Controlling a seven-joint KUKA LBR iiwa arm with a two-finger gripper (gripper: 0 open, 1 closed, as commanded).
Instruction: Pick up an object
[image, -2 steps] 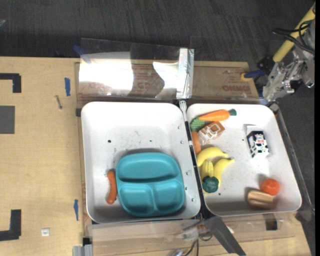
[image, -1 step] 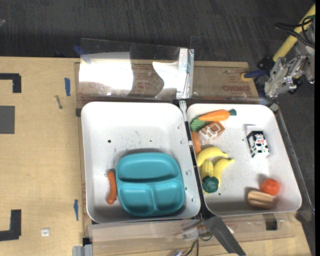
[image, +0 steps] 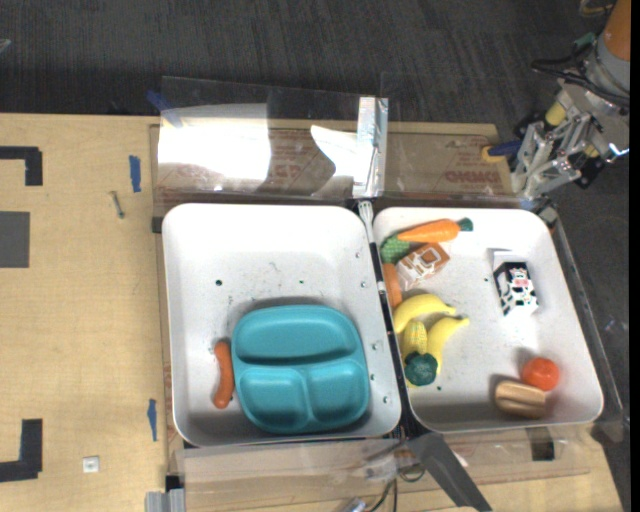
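My gripper (image: 548, 172) hangs above the bench just beyond the right bin's (image: 575, 300) far right corner, open with nothing between its fingers. In the right bin lie a carrot (image: 432, 232), a small white and orange box (image: 422, 262), a bunch of yellow bananas (image: 425, 318), a dark green piece (image: 420, 369), a black and white cow-patterned item (image: 515, 286), an orange ball (image: 541, 373) and a tan bread roll (image: 520, 398). The left bin (image: 260, 245) holds a teal divided tray (image: 300, 368) and an orange sausage (image: 223, 373).
An orange stick-like piece (image: 391, 285) lies along the wall between the bins. A clear plastic sheet (image: 250, 150) and a metallic upright (image: 370, 140) stand behind the bins. The tan bench top (image: 70, 320) stretches to the left.
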